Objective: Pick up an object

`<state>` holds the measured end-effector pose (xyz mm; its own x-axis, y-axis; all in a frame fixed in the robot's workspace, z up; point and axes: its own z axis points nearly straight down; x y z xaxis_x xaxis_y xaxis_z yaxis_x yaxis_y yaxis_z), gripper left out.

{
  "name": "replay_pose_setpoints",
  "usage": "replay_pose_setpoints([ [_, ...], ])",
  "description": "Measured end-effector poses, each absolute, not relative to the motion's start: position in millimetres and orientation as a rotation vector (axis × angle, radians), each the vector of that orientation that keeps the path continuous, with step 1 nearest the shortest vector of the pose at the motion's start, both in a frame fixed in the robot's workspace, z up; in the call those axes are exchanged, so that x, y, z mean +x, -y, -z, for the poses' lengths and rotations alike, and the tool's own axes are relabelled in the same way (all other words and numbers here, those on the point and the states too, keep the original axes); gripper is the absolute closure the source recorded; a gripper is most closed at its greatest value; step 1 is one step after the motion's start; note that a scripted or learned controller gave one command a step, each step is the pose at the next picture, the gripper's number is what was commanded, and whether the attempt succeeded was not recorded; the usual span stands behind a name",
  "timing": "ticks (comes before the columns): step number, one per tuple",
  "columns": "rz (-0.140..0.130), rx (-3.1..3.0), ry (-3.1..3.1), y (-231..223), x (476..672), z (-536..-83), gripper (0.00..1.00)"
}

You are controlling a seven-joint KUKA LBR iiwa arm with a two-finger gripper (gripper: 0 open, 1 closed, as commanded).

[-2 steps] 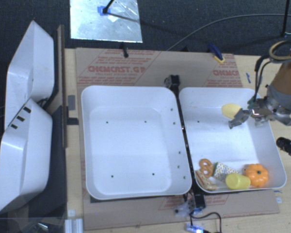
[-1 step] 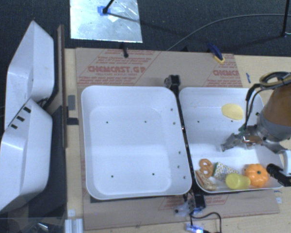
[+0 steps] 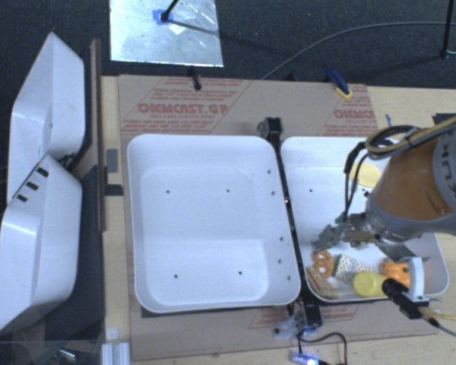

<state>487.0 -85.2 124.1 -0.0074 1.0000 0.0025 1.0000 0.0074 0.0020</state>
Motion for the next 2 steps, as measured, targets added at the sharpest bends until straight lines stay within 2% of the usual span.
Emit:
replay_pose_setpoints([
  [1, 0.005, -2.225, 2.225, 114, 522.3, -180, 0.00],
  [2, 0.002, -2.217, 2.226, 62, 486.4, -184, 0.00],
])
